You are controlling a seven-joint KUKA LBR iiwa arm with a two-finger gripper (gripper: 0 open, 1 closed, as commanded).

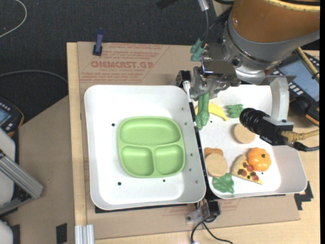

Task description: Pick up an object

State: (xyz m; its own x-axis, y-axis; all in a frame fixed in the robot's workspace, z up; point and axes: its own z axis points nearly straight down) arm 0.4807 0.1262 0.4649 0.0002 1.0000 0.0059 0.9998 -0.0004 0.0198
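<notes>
Left bin (pixel 96 136) carries a smooth pale-green three-compartment tray (pixel 151 146); right bin (pixel 289 179) holds banana (pixel 217 111), leafy greens (pixel 234 109), round cookies (pixel 217 163), pizza slice (pixel 247 171) and orange pumpkin (pixel 259 158). Arm (pixel 269 24) overhangs the right bin's far edge. Gripper (pixel 204 91) pinches a long green pod-shaped object (pixel 203 113), dangling over the divider between bins

- Bright, even light from overhead; my white bins (pixel 101 136) nearly glare.
- Shadows are soft and faint.
- My arm (pixel 274 19) looms close, slightly blurred.
</notes>
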